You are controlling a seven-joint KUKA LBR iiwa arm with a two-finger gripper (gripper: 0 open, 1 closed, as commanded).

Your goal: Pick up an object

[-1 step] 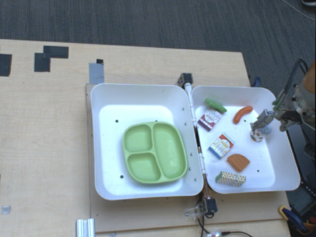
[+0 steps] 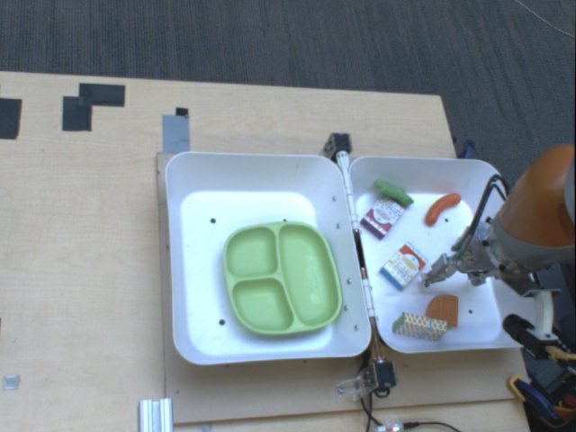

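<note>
The right white bin (image 2: 481, 331) holds several small items. A green pepper-like piece (image 2: 392, 191) and a red sausage (image 2: 442, 208) lie at the back, with a red-and-white packet (image 2: 382, 217) near the divider. A blue-and-orange carton (image 2: 403, 265) lies mid-bin, and a brown round piece (image 2: 442, 308) and a yellow-striped wedge (image 2: 419, 326) lie at the front. My gripper (image 2: 455, 275) hangs over the bin's right half, just right of the carton and above the brown piece. Its fingers are spread open with nothing between them.
The left white bin (image 2: 193, 241) holds a light green three-compartment plate (image 2: 283, 278). A metal clamp strip (image 2: 355, 241) runs between the bins. The arm's orange band (image 2: 544, 207) overhangs the right bin's right rim. Cables lie at the bench's front right.
</note>
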